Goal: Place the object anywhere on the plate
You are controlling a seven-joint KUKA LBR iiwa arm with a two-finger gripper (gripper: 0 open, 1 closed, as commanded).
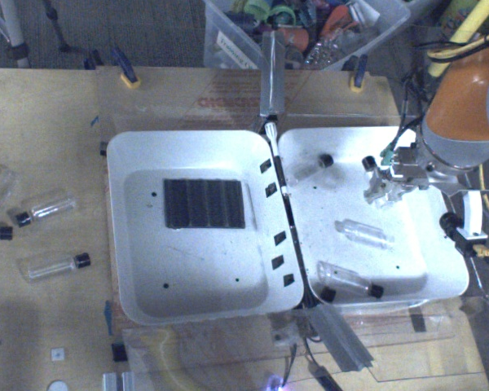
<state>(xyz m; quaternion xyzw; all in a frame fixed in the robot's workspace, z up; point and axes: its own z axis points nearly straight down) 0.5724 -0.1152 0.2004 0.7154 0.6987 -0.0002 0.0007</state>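
A dark ridged rectangular plate [204, 203] lies flat in the left bin [138, 292]. The right bin [440, 279] holds three clear vials: one without a visible cap near the middle [361, 232], one with a black cap by the front wall [348, 281], and one with a black cap near the back left [316, 166]. My gripper [380, 189] hangs over the back of the right bin, to the right of the back vial and above the middle vial. Nothing is visibly held in it.
Several capped clear vials [45, 210] lie on the wooden bench left of the bins. A clear tub of colourful items [310, 10] stands at the back. The ridge between the bins [279, 210] carries black clips. Cables hang at the right by the arm [464, 108].
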